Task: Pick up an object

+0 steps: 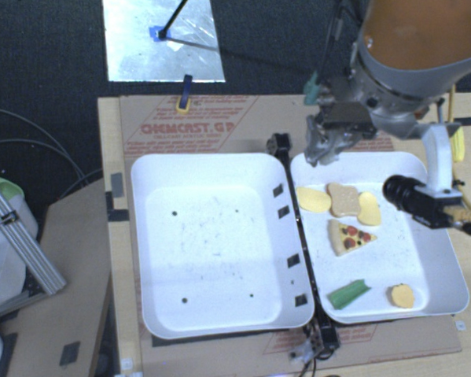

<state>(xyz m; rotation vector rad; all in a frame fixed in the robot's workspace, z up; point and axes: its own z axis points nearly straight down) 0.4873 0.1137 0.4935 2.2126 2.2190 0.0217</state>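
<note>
The right bin (449, 287) holds several toy foods. A yellow oval piece (314, 198), a toast slice (345, 199) and another yellow piece (369, 209) lie together near its far left. Just in front of them is a pizza slice (350, 236). A green piece (349, 294) and a small orange-yellow round piece (401, 296) rest near the front edge. My gripper (323, 148) hangs over the far left corner of this bin, a little behind the yellow oval piece and apart from it. I see nothing held in it.
The left bin (147, 228) sits beside the right one, with a black divider (294, 220) between them. A black cylinder (413, 199) on a white bracket sticks out from the arm over the right bin's right side. Cardboard (208, 122) lies behind the bins.
</note>
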